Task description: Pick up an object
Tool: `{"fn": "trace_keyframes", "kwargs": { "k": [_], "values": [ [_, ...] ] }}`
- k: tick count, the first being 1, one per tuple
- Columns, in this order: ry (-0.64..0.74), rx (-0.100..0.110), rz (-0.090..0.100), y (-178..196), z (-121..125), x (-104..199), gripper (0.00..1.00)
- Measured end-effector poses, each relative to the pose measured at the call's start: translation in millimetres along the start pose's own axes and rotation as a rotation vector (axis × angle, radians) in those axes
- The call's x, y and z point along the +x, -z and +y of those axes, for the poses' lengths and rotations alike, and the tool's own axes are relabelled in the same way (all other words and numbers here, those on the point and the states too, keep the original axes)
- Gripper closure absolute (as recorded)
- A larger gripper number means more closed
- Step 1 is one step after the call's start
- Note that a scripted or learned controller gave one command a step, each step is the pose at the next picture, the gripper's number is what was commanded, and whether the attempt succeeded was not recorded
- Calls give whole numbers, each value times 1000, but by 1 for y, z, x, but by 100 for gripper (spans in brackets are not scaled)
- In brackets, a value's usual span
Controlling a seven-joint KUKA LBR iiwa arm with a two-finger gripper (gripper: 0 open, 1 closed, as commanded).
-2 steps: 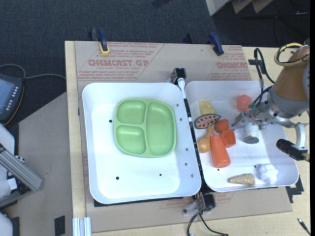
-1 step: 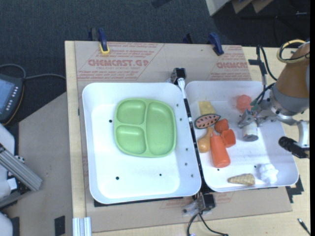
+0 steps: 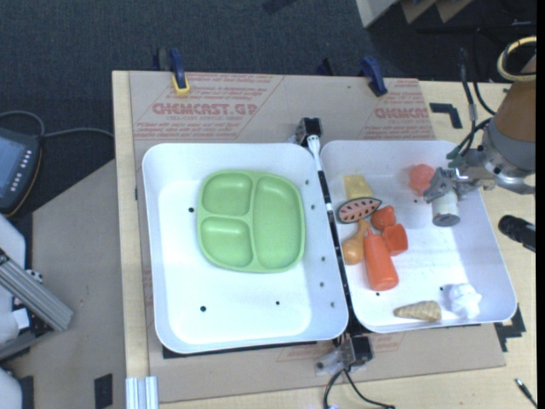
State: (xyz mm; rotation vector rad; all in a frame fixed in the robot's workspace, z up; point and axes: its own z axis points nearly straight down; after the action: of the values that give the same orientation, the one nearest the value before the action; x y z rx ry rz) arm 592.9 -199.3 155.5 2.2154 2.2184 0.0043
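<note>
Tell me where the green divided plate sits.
The green divided plate lies in the left bin, toward its upper middle, beside the seam with the right bin.

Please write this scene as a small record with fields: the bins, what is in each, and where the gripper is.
left bin: holds a green divided plate
right bin: holds an orange bottle, a yellow block, a pink-red piece, a cone-shaped item, a white crumpled item
gripper: over the right bin's far right part, beside the pink-red piece
gripper hold: cannot tell
</note>
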Motion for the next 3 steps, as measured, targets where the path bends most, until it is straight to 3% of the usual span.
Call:
{"fn": "trace_keyframes", "kwargs": {
  "k": [1, 2, 3],
  "values": [
    [0, 0, -1, 52, 3, -10, 100],
    [0, 1, 0, 71, 4, -10, 100],
    [4, 7, 4, 73, 14, 52, 100]
  ]
}}
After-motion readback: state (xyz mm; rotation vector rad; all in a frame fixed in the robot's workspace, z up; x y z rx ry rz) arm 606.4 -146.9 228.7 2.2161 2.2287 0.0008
